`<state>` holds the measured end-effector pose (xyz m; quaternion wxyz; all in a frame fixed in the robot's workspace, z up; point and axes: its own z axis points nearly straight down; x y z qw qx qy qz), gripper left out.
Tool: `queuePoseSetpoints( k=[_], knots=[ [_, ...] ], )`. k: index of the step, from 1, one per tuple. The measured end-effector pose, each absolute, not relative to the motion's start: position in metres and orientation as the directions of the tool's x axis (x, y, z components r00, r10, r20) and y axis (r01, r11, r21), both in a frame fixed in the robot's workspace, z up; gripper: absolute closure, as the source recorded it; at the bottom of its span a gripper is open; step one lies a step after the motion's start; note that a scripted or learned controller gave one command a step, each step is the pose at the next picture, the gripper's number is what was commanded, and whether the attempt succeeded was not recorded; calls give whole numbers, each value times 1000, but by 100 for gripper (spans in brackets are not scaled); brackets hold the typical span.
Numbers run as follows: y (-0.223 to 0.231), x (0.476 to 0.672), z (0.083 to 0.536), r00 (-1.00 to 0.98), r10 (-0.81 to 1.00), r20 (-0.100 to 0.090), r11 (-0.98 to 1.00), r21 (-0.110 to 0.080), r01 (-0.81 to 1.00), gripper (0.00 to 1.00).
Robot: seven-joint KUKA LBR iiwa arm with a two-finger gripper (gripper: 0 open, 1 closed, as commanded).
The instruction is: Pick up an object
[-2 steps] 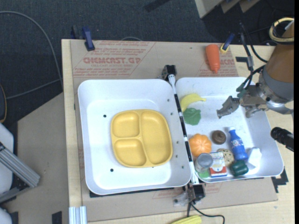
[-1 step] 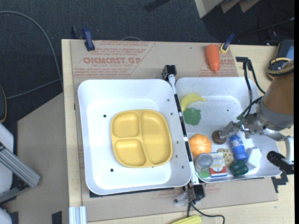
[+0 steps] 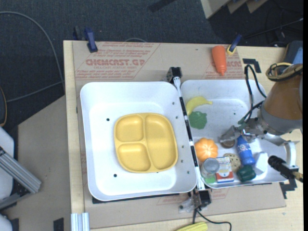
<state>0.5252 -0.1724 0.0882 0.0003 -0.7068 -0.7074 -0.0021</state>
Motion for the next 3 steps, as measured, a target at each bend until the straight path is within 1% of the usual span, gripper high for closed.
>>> queuePoseSetpoints(
  k=[1,2,3],
  knots=[
    [-172,529,102,-1,1000,3,1,15,1000,100],
    [-112,616,94,0,1000,-6,0,26,1000,100],
    [-22,590,185,-2,1000,1,2,2,1000,100]
  ],
)
